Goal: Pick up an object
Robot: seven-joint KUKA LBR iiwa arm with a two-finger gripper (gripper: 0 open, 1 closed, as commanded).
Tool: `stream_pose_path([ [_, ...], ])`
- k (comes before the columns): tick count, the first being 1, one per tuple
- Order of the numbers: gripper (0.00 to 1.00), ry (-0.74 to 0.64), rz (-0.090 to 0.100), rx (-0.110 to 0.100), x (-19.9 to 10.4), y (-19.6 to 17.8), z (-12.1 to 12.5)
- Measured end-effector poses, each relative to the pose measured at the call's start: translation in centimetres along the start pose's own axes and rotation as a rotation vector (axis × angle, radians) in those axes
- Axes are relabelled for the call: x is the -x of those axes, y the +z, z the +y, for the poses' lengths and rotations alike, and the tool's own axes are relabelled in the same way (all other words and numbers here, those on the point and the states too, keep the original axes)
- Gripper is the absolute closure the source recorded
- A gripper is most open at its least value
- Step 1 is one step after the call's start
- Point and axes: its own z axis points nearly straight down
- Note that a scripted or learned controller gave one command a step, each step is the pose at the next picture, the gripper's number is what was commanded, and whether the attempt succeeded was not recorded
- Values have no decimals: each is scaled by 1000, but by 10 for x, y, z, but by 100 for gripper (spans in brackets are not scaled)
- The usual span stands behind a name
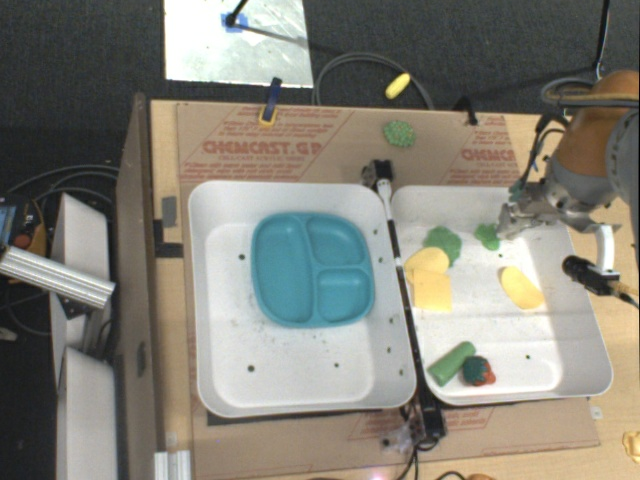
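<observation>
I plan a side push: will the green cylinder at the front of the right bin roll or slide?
The green cylinder lies on its side, so it probably rolls. The red and green piece beside it may block it. It looks light, likely a toy.

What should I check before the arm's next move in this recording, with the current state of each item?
1. End effector over the right bin: ok.
2. Object close to it, a small green piece right beside it: ok.
3. Object between its fingers: cannot tell.
4. Other candidates lying apart from the green piece, such as the yellow piece: ok.
5. Blue divided plate in the left bin, away from the arm: ok.
</observation>
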Motion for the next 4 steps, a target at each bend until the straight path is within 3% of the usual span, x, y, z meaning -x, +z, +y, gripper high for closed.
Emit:
stream_pose_path([
  [1, 0, -1, -1, -1, 0, 0, 0],
  [2, 100, -3, -2, 4, 0, -11, 1],
  [3, 0, -4, -3, 3, 0, -11, 1],
  [4, 0, -1, 3, -8, -18, 15, 22],
])
